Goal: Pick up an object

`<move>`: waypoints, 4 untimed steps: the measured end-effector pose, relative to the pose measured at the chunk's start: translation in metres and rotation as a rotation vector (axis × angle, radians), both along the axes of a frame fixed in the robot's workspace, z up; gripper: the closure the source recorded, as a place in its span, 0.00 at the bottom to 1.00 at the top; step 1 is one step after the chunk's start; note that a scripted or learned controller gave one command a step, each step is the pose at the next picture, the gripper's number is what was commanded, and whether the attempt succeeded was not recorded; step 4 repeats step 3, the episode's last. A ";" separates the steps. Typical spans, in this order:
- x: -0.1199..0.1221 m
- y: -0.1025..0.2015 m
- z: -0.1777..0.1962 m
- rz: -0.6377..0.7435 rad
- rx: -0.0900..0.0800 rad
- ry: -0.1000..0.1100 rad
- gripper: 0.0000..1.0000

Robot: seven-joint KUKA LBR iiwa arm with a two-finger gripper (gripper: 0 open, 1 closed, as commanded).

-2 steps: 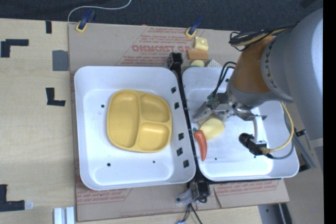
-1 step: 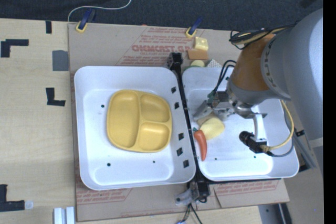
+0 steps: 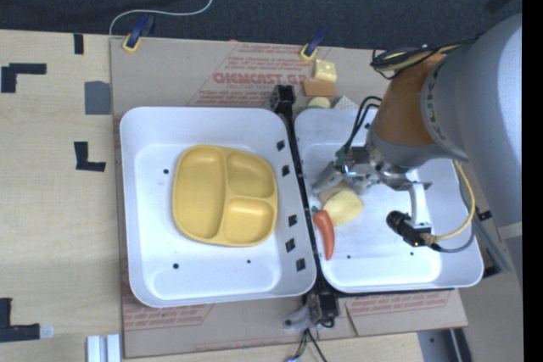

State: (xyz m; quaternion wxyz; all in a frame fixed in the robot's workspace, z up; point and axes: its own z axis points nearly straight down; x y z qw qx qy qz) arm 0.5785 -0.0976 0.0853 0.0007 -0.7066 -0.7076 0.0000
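Observation:
In the right bin (image 3: 424, 271) a pale yellow rounded object (image 3: 344, 206) lies near the left wall. Just below and left of it, against the divider, lies an orange-red carrot-shaped object (image 3: 324, 232). My gripper (image 3: 338, 179) hangs low over the right bin, directly above and touching the upper edge of the pale yellow object. A yellow three-compartment plate (image 3: 226, 194) rests in the middle of the left bin (image 3: 144, 267).
A yellow block (image 3: 321, 79) and a small pale green piece (image 3: 318, 103) sit on the cardboard behind the bins. The grey arm (image 3: 475, 106) with its orange band covers the right bin's upper right. Black cables loop over the right bin's floor (image 3: 416, 229).

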 end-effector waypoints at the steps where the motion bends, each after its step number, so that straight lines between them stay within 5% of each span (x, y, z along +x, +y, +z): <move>1: 0.006 -0.002 0.000 0.000 0.000 0.000 0.00; 2: 0.007 -0.002 0.010 0.000 -0.001 -0.003 1.00; 3: -0.055 0.029 0.103 0.001 0.001 -0.001 1.00; 4: -0.055 0.029 0.103 0.001 0.001 -0.001 1.00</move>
